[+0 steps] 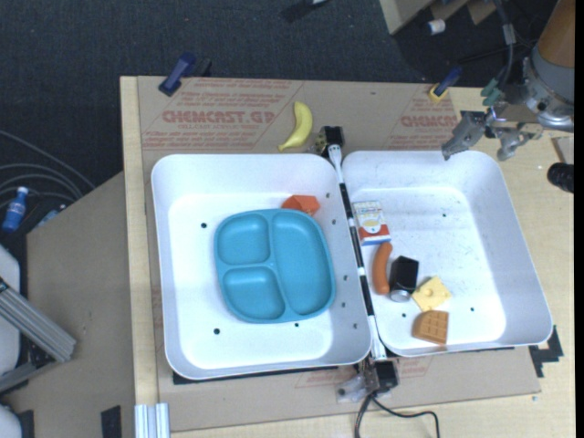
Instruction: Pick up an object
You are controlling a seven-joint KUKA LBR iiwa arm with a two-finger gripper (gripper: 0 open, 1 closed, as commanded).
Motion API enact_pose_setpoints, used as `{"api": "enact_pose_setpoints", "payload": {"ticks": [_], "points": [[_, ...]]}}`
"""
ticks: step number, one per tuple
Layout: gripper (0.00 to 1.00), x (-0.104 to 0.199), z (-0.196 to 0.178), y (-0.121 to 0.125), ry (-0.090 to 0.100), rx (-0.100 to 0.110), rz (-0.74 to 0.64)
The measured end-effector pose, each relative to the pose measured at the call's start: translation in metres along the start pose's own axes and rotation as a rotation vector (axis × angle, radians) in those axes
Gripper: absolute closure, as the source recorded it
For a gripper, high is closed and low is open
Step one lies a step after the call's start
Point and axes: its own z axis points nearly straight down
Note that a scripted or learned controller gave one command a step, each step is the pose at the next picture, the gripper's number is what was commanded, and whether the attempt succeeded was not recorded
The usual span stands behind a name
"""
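Observation:
My gripper (479, 144) hangs above the far rim of the right bin (511, 245), open with nothing between its fingers. In that bin's near left part lie a small white and orange carton (369, 222), an orange sausage (380, 267), a black block (402, 275), a yellow cheese wedge (431, 293) and a brown waffle piece (432, 326). All of them lie well forward and left of the gripper. The left bin (182, 245) holds a blue divided plate (273, 265) and an orange piece (302, 204) at the plate's far edge.
A yellow banana (297, 126) lies on the cardboard behind the left bin, beside a black clamp (331, 138) at the bins' seam. Blue clips (175, 74) sit at the board's far corners. Cables and equipment crowd the top right.

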Motion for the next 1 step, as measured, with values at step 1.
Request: {"api": "enact_pose_setpoints", "payload": {"ticks": [1], "points": [[0.00,0.0117,0.1483,0.0382,0.001,0.002,-0.001]]}}
